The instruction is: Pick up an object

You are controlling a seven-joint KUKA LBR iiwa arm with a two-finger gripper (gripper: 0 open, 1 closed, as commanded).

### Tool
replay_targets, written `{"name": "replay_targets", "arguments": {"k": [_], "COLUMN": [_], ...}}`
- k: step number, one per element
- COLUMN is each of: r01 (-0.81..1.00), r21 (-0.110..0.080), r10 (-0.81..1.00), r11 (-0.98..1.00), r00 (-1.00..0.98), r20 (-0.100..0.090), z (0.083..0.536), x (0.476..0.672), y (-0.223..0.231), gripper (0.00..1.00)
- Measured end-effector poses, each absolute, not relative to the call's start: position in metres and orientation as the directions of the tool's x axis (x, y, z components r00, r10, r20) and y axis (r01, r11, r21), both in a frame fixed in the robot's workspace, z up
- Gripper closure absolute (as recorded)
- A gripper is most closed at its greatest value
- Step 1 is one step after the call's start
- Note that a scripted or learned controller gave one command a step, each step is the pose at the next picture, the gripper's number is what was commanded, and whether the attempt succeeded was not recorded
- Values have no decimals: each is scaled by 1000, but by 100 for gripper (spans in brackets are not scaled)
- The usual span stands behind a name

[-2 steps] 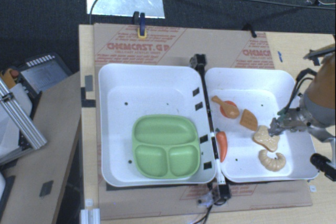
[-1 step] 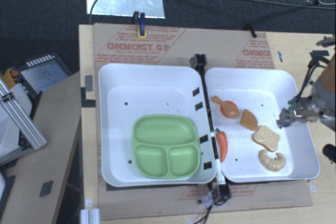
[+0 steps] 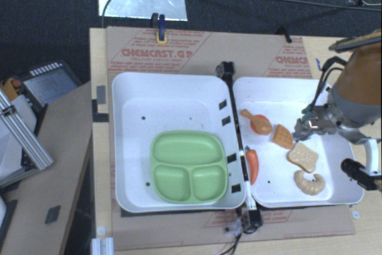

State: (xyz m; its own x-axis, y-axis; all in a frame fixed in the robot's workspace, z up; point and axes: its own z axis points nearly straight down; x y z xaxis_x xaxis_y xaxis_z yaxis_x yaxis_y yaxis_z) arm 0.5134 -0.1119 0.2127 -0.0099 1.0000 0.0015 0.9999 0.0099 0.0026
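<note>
- Gripper (image 3: pixel 303 126) low in the right bin (image 3: pixel 280 89), reaching in from the right, just beside the orange wedge (image 3: pixel 283 137) and above the toast slice (image 3: pixel 302 156)
- Cannot tell whether the gripper is spread or closed; nothing seen held
- Also in the right bin: croissant (image 3: pixel 310 183), orange spoon-like toy (image 3: pixel 257 121), carrot (image 3: pixel 252 165) against the divider
- Left bin (image 3: pixel 134 98) holds a green sectioned plate (image 3: pixel 188 165)
- Judgement: wedge is the nearest target; centre over it, keep clear of the toast touching its corner, and descend straight before closing
</note>
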Motion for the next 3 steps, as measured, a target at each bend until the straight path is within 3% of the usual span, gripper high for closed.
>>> {"name": "replay_targets", "arguments": {"k": [3], "r01": [1000], "r21": [3], "r10": [1000], "r11": [11], "r00": [-11], "r20": [3], "z": [226], "x": [554], "y": [76], "gripper": [100]}}
